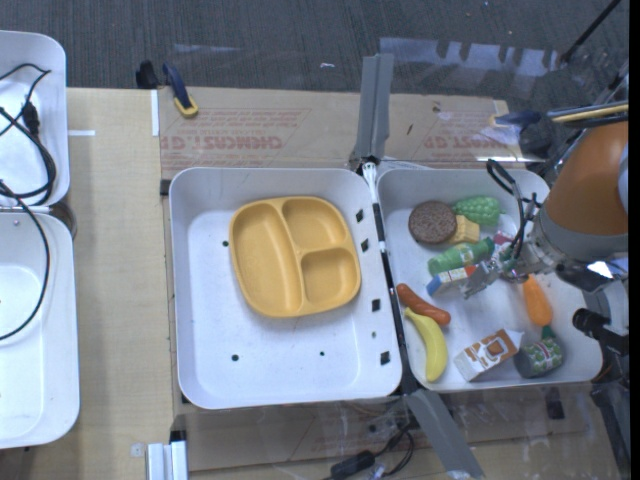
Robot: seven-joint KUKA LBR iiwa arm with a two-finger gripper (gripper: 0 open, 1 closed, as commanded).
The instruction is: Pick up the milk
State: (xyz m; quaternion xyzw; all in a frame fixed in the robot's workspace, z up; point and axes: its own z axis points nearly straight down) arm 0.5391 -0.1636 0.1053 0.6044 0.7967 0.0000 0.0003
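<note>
While the grey arm [590,193] with its orange band reaches in over the right edge of the right bin [395,193], its end effector [480,280] sits low among the items near that bin's middle, just beside a green bottle [455,260] with a red-and-blue piece at its lower end. Whether its fingers are spread or pressed together cannot be told; they blur into the clutter there.

The milk [487,354], a small white carton with a brown panel, lies tilted near the bin's front edge, well apart from the end effector. A banana [430,341] lies just to its left, with a red sausage [423,303] touching the banana's upper end. A dark round item [540,358] sits just right of the carton, and a carrot [537,301] lies above that. Toward the bin's back edge rest a brown cookie [432,222] and a green bumpy toy [477,210].

In the left bin [200,368], a yellow divided plate [296,255] lies near the centre. Both bins sit on the tabletop [110,218].
</note>
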